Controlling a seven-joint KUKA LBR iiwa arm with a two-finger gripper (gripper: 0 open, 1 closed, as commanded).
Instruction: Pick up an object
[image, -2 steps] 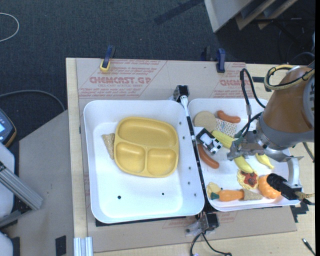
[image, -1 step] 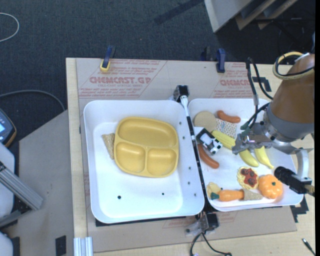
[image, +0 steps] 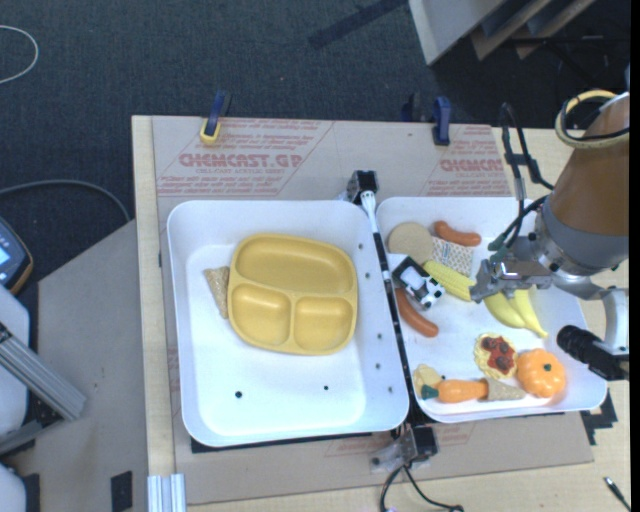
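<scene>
Yellow plastic tray in the left bin, toy food and the tool in the right bin.

The sectioned yellow tray (image: 293, 294) lies near the middle of the left bin (image: 200, 400), covering most of a tan slice (image: 216, 288) at its 9 o'clock edge. In the right bin (image: 590, 398), the tool (image: 497, 276) sits low over the bananas (image: 517, 306); whether it is clenched or released I cannot tell. From the tool, a corn cob (image: 445, 280) lies at 9 o'clock, a sausage (image: 457, 236) at 11 o'clock, a second sausage (image: 415, 314) at 8 o'clock, a small pumpkin (image: 542, 372) at 5 o'clock and a carrot (image: 462, 390) at 7 o'clock. The cardboard-covered bench (image: 300, 150) carries both bins.
</scene>
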